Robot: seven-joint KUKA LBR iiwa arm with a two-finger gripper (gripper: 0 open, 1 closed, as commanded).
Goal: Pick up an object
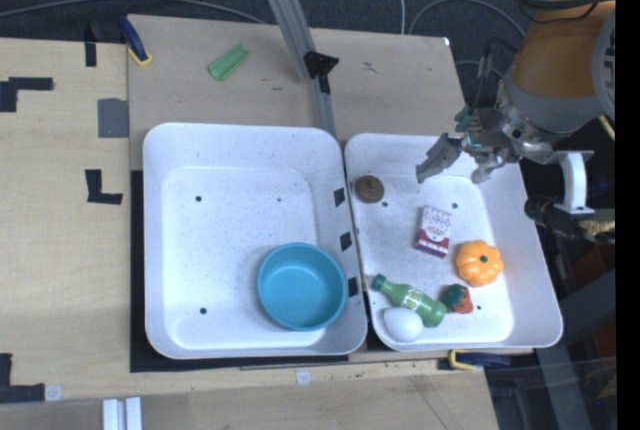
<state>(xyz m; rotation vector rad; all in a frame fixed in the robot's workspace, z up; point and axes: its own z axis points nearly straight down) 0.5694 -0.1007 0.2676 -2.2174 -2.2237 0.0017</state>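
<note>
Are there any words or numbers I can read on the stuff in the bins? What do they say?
No text here can be read.
Small red and white box in the right bin: it has printing on it, but it is too small and blurred to make out.
Green bottle: no label can be read.
Blue bowl, orange pumpkin: no writing seen.

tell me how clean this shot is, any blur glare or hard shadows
Camera view: light is even and soft, with only faint shadows under the blue bowl and the orange pumpkin; the white bins look bright but not blown out; the arm's orange band is slightly soft; small things like the green bottle are a bit grainy.
</note>
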